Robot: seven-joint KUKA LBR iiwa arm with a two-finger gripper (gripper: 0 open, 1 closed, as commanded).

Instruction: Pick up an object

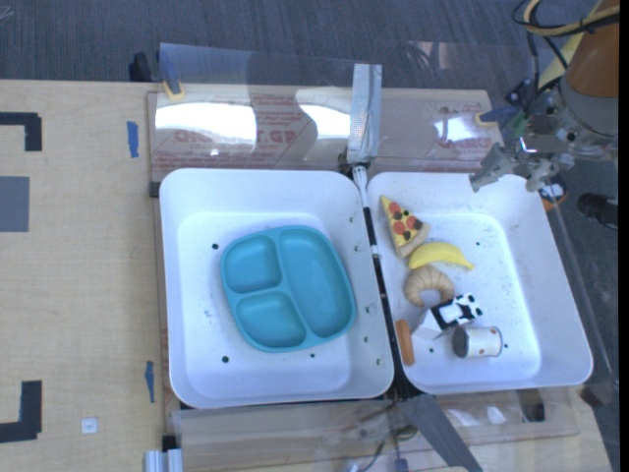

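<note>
The right bin holds a pizza slice, a yellow banana, a croissant, a black-and-white toy animal, a white cylinder and a thin orange stick by the left wall. My gripper hangs over the bin's back right corner, well above and behind the objects. Its two fingers are spread, so it is open with nothing between them.
A blue divided plate lies in the left bin. A clear upright panel and a metal post stand behind the bins. Yellow cables loop above the arm at the top right.
</note>
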